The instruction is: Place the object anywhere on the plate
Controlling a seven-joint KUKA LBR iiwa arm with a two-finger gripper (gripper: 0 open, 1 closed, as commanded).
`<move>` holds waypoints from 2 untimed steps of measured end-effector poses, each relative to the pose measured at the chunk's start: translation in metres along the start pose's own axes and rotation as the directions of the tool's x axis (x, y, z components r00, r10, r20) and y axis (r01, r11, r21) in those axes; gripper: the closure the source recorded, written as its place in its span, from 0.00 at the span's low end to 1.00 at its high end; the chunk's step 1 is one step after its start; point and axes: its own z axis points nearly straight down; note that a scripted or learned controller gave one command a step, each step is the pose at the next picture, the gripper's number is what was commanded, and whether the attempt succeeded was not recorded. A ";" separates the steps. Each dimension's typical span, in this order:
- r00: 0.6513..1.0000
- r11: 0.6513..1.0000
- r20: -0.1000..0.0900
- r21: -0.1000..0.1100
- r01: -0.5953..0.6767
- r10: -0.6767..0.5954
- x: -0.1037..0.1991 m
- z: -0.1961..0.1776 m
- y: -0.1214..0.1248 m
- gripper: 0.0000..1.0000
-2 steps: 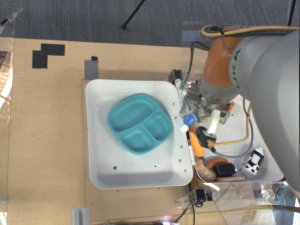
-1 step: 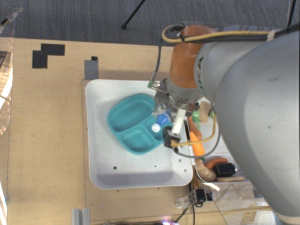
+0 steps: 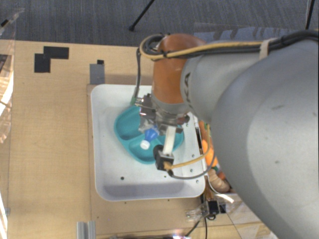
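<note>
A robotics lab, by every sign — a plywood desk (image 3: 50,158) carries a shallow white bin (image 3: 107,148), with black marker shapes (image 3: 50,58) stuck at its ten o'clock corner. Loose cables (image 3: 199,166) trail at four o'clock, grey carpet (image 3: 75,14) lies beyond — and a stand's leg (image 3: 148,6) at twelve.

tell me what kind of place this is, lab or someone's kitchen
Most likely a robotics lab, not a kitchen. A big grey industrial arm with loose cabling reaches over a shallow white bin on a plywood bench. Its claw hangs above a teal plate, and black marker patches are stuck on the bench.
</note>
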 end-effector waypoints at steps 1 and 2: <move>0.996 0.996 0.002 0.003 -0.089 0.089 0.028 0.042 0.002 1.00; 0.934 0.934 -0.004 -0.006 -0.358 0.358 0.059 -0.043 0.021 1.00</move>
